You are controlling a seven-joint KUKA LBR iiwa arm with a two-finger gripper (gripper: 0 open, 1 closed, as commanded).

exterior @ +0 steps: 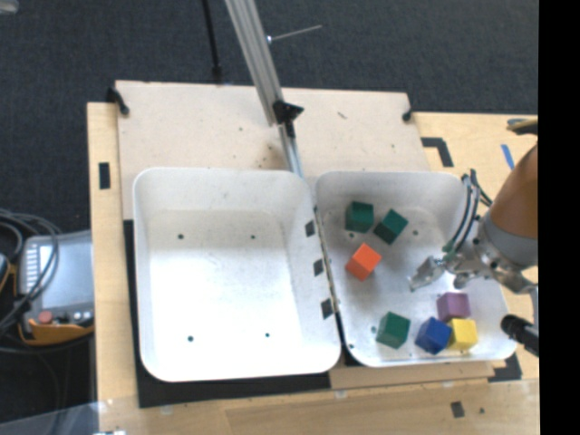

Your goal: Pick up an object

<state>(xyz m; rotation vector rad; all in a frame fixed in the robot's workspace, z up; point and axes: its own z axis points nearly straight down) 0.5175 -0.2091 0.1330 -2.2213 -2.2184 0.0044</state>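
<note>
From the camera above the bench, the arm (518, 208) comes in from the right and its gripper (433, 271) hangs over the right bin (390, 184), in the bare patch between the orange block (364, 261) and the purple block (452, 305). Nothing sits between its fingers, so I judge this to be the approach step, with no object picked yet; whether the fingers are spread or closed is too blurred to tell. All the candidates lie in that right bin: two dark green blocks (360, 216) near the far wall, the second (391, 226) just beside the first, the orange block below them, a third green block (393, 329) near the front wall, and a tight cluster of blue (434, 334), yellow (464, 333) and purple blocks at the front right. The next move probably calls for settling on one block, centring over it and coming down with the fingers on either side. The orange block stands apart from the others and looks the easiest; the purple one is nearest but touches its neighbours, which could crowd the fingers, and the bin wall is close there. The left bin (145, 243) lies beside it, and a metal pole (258, 57) rises behind the bins, well apart from the gripper.
</note>
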